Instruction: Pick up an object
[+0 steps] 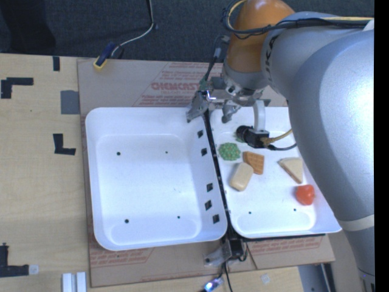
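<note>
My gripper (211, 113) hangs over the back end of the divider between the two bins, with its fingers spread apart and nothing between them. In the right bin (273, 224) lie a green round piece (229, 151), an orange wedge (254, 162), a tan block (241, 177), a pale wedge (293, 168) and a red ball (305, 194). The green piece lies just in front of the gripper, a little to its right.
The left bin (146, 224) stands beside the right one, with black clips along the shared rim. The big grey arm covers the right side of the view. A cable and a yellow plug (102, 60) lie behind the bins on the cardboard.
</note>
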`<control>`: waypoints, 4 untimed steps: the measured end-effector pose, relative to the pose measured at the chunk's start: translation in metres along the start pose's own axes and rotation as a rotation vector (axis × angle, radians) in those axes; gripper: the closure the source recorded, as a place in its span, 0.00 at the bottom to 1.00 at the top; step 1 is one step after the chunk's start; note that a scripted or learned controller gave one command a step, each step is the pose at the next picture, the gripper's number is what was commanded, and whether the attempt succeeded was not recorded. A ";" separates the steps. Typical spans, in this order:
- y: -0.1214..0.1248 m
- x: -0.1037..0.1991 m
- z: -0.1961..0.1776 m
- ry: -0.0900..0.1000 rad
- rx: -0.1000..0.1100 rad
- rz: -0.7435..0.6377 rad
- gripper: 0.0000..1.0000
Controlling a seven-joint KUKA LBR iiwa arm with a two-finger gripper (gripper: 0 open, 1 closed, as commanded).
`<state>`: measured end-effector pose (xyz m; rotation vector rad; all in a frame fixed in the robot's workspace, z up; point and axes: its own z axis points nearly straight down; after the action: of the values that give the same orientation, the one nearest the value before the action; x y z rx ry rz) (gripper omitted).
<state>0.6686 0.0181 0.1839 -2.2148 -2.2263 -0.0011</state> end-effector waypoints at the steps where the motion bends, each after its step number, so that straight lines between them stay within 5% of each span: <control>1: -0.001 0.084 0.000 0.002 0.001 -0.004 0.00; 2: -0.001 0.161 -0.002 0.001 0.000 -0.004 0.00; 3: -0.003 0.218 0.086 -0.003 0.008 -0.001 0.00; 4: -0.052 0.175 0.090 -0.005 0.007 0.007 0.00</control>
<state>0.6155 0.1933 0.0942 -2.2213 -2.2183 0.0119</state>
